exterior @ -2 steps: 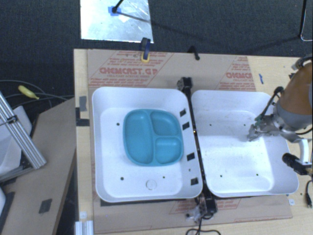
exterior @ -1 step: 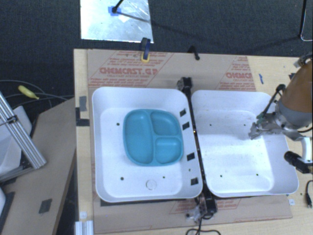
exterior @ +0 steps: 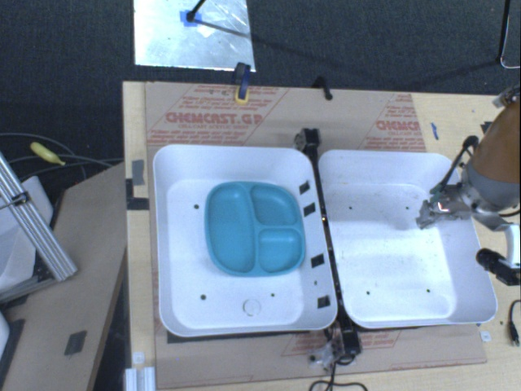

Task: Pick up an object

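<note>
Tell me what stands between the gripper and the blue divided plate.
The plate lies in the left bin; the gripper is over the right bin. Between them stand the two bins' adjoining walls with black clips. Nothing else is visible.

I see the counter (exterior: 277,116) as a brown board printed with red lettering, tan edges showing round it. Two white bins sit directly on it, side by side and touching along a black-clipped seam at centre. The left bin (exterior: 183,300) lies toward nine o'clock, the right bin (exterior: 464,300) toward three o'clock. At twelve o'clock, on the counter's far edge, a small yellow-and-blue clamp (exterior: 242,84) sits, with a dark clip (exterior: 323,89) just to its right.
</note>
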You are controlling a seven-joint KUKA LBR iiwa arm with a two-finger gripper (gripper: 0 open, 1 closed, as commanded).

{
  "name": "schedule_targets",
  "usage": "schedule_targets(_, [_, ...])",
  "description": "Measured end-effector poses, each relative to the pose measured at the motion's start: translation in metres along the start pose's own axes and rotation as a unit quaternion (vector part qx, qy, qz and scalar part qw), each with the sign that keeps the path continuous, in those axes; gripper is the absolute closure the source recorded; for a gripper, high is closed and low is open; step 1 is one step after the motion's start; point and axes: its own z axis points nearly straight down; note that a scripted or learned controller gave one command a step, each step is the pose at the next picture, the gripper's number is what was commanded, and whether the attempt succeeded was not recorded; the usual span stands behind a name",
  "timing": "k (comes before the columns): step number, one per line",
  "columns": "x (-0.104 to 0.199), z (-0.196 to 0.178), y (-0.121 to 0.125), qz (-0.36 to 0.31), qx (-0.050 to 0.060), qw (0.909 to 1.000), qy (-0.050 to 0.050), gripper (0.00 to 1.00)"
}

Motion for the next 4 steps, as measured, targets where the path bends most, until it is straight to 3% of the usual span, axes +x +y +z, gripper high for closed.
schedule_targets(1, [0.001, 0.034, -0.068, 0.002, 0.007, 1.0, 0.002, 1.0])
schedule_targets(2, [0.119, 0.015, -0.027, -0.007, 0.003, 1.0, 0.004, 1.0])
schedule_targets(3, [0.193, -0.098, -0.056, -0.006, 0.001, 1.0, 0.003, 1.0])
schedule_targets(4, [0.277, -0.129, -0.046, -0.006, 0.003, 1.0, 0.003, 1.0])
